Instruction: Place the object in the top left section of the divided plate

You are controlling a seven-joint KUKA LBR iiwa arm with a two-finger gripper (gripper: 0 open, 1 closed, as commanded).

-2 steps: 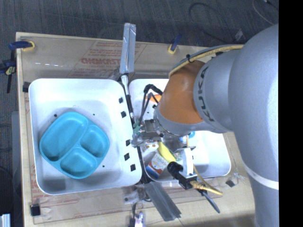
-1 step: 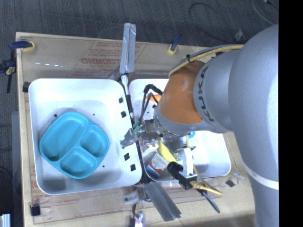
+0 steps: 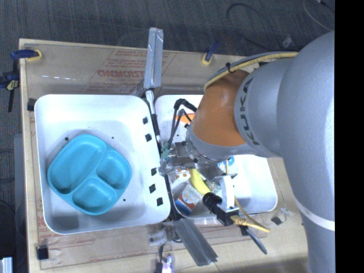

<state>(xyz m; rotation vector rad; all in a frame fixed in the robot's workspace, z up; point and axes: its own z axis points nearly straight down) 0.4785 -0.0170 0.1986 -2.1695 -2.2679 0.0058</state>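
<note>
Plate (image 3: 89,174): lying in the left bin (image 3: 51,110); 
Gripper (image 3: 181,169): hanging over right-bin clutter (image 3: 199,193); grip unclear, cannot tell

Divided plate (image 3: 89,174) glossy blue plastic; bins (image 3: 48,114) smooth white plastic.

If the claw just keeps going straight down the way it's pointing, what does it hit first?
Probably the clutter in the right bin: the claw points down over the pile near the yellow object. Depth is unclear from above, so which item comes first is uncertain.

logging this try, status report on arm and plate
Gripper low in right bin, over the clutter. Blue divided plate in left bin. Holding anything: cannot tell.
</note>
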